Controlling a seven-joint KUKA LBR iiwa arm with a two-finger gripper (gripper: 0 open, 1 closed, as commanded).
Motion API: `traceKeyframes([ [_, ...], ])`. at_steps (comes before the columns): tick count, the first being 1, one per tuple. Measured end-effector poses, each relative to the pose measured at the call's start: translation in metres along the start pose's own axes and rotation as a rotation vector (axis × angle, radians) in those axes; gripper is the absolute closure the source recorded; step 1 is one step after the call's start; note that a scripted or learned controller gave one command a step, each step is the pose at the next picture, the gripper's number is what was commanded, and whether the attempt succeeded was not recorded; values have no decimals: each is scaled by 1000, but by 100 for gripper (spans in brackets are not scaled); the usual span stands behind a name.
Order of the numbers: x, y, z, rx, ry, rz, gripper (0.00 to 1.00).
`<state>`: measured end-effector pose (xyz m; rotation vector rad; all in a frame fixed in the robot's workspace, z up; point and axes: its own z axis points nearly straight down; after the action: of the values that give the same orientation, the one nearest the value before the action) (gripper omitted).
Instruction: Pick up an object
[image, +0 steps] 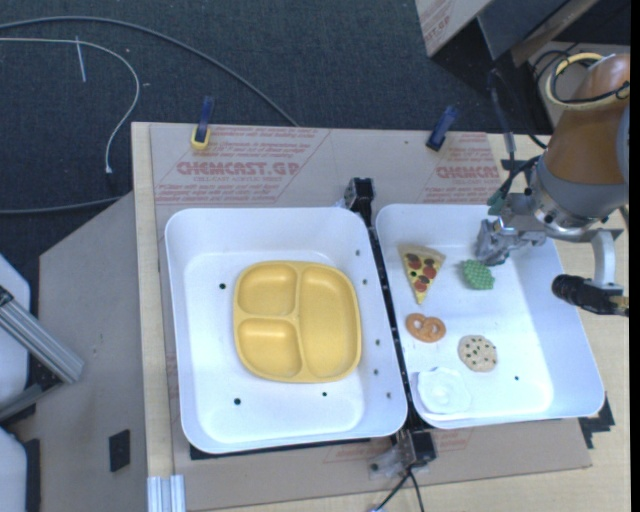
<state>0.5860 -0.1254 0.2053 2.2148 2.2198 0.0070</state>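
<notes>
Right bin (560, 390), lower right of frame, nearest the bottom edge: white lid (441, 389), lying flat by the bin's lower left corner. Just above it: cookie (478, 352), right of centre; pretzel (425, 327), to its upper left. Higher: pizza slice (422, 272), point downward, near the bin's left wall.

Left bin (200, 400), centre of frame: yellow plate (297, 320), three compartments, flat, nothing in them.

Right bin, upper part: green piece (478, 275), right of the pizza slice. Gripper (492, 243) just above it, at its upper edge; whether the fingers are spread or closed cannot be told, and the piece lies on the bin floor. Arm (585, 150) at upper right of frame.
</notes>
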Motion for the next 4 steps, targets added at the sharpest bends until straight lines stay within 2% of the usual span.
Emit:
traceKeyframes([
  [1, 0, 2, -43, 1, 0, 1, 100],
  [2, 57, 8, -29, 10, 4, -3, 100],
  [4, 156, 22, -39, 5, 3, -4, 100],
])
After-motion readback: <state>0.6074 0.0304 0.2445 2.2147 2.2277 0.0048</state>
